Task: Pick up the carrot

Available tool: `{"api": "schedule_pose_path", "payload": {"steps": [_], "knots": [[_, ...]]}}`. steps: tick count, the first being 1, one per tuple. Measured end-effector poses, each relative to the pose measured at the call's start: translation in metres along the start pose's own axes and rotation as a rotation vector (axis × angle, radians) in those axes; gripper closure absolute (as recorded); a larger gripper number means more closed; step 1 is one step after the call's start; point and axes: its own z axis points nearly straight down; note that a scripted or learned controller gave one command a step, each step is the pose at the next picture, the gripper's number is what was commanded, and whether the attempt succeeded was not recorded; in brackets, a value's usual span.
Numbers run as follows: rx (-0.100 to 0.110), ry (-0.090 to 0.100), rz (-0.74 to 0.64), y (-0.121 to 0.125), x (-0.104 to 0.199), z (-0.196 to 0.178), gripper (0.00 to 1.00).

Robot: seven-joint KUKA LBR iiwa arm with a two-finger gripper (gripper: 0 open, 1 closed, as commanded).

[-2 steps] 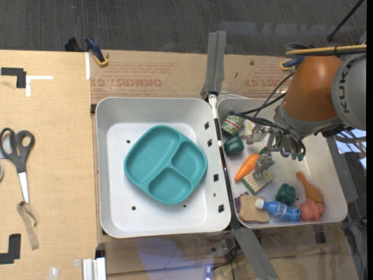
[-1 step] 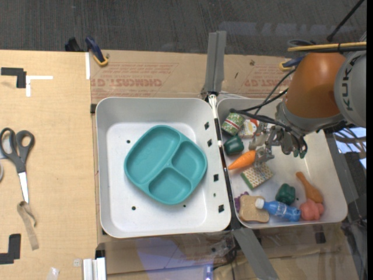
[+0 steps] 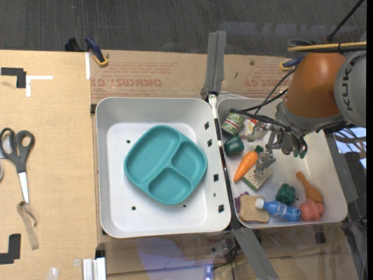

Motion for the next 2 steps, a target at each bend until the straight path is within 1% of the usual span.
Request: {"api": "schedule_pose_path", "payload": {"steps": [1, 2], "knots": [[0.002, 0.003, 0.15, 0.0049, 0.0138, 0.0104, 0.0], [0.001, 0.007, 0.095, 0.0086, 0.0084, 0.0111, 0.0]]}}
